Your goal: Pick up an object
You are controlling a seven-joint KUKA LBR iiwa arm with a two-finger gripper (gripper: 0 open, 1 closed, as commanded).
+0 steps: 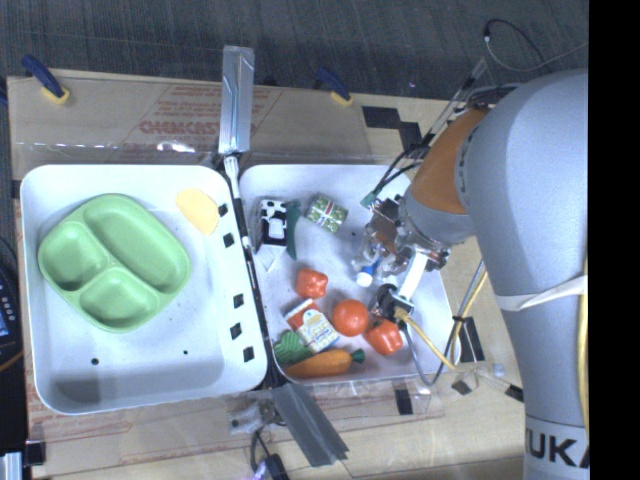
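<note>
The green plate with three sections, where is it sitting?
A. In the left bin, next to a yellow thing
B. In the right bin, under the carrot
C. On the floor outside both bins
A. The green plate lies in the left bin, with the yellow thing just to its upper right; the carrot is over in the right bin.

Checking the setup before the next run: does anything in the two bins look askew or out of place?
Nothing looks spilled or damaged. The green three-compartment plate sits at a slant in the left bin, with a yellow piece loose beside it. The toy foods are jumbled in the right bin.
</note>
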